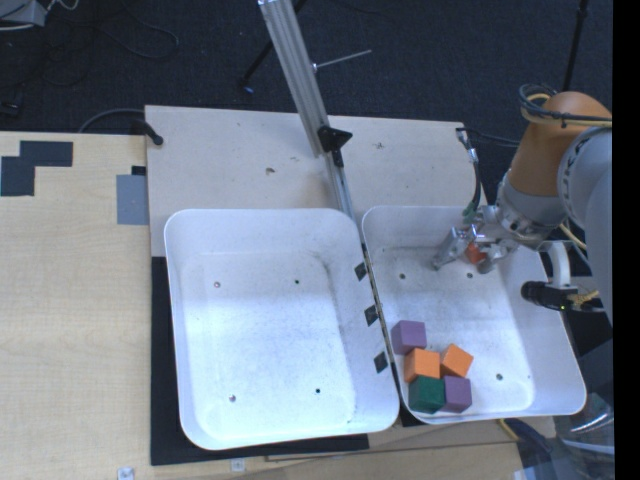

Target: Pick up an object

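Note:
My gripper (462,250) hangs over the upper part of the right bin (545,393), close to its far wall. A small red-orange piece (477,254) shows right at the gripper; I cannot tell whether it is a held object or part of the tool. Several blocks cluster at the bin's near left corner, well below the gripper: a purple block (408,335), two orange blocks (422,364) (457,360), a green block (427,394) and a second purple block (457,393).
The left bin (200,268) lies beside the right one, with a black-clipped divider edge (370,313) between them. A slanted aluminium post (300,78) rises behind the bins. The arm's orange band (550,148) sits at the right.

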{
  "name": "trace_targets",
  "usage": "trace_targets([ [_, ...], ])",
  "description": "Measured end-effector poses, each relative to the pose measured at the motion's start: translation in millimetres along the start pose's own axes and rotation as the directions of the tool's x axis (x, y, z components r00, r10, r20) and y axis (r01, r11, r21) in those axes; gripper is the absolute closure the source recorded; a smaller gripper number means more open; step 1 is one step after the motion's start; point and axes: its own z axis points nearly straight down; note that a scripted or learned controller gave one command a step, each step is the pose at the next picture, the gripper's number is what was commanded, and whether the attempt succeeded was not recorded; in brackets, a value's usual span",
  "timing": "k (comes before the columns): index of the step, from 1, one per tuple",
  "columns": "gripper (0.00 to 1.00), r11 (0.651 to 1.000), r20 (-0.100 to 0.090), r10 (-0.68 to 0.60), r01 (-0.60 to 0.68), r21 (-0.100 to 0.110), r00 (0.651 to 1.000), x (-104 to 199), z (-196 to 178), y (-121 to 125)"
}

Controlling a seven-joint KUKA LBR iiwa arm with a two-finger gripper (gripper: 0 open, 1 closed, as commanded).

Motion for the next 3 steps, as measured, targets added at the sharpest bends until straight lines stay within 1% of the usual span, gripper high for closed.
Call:
trace_targets([
  [2, 0.00, 1.000, 0.003, -0.001, 0.001, -0.002, 1.000, 3.1, 0.0, 0.1],
  [3, 0.00, 1.000, 0.012, 0.002, -0.002, -0.007, 1.000, 9.6, 0.2, -0.3],
])
